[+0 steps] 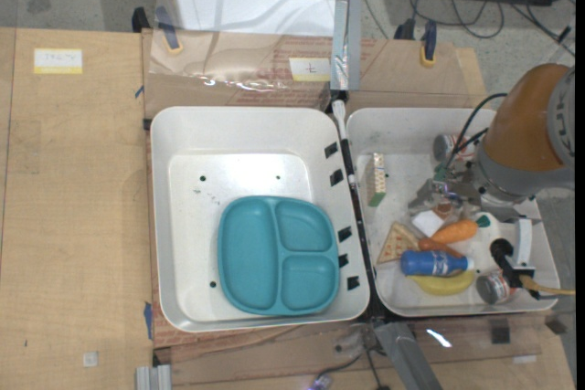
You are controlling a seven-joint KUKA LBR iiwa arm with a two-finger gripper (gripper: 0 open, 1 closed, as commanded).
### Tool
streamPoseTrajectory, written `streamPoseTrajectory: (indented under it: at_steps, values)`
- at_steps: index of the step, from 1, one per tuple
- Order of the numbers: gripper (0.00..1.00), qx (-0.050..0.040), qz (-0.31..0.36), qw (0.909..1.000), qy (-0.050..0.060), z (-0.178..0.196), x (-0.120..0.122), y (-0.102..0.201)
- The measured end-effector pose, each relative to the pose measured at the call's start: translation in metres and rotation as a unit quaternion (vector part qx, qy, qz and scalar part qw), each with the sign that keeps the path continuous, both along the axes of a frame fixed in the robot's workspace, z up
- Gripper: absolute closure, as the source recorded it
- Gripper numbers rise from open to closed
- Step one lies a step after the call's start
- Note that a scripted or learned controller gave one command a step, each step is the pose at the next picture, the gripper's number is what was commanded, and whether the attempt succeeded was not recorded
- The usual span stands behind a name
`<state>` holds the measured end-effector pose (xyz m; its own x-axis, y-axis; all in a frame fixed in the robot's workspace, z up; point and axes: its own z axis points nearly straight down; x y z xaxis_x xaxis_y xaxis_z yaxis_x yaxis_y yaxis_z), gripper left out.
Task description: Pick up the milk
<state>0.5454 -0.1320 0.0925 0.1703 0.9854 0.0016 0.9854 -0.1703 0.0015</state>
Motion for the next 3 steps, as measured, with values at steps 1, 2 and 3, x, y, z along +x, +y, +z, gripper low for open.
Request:
streamPoseTrajectory:
  at_steps: [1, 2, 3]
  values:
    - [0.00, 0.0001, 0.025, 0.9997, 0.001, -0.001, -0.034, 0.044]
    - [0.00, -0.0015, 0.060, 0.9982, 0.000, 0.111, 0.030, -0.015]
    - [0.00, -0.0065, 0.157, 0.9874, -0.013, 0.023, 0.018, -0.003]
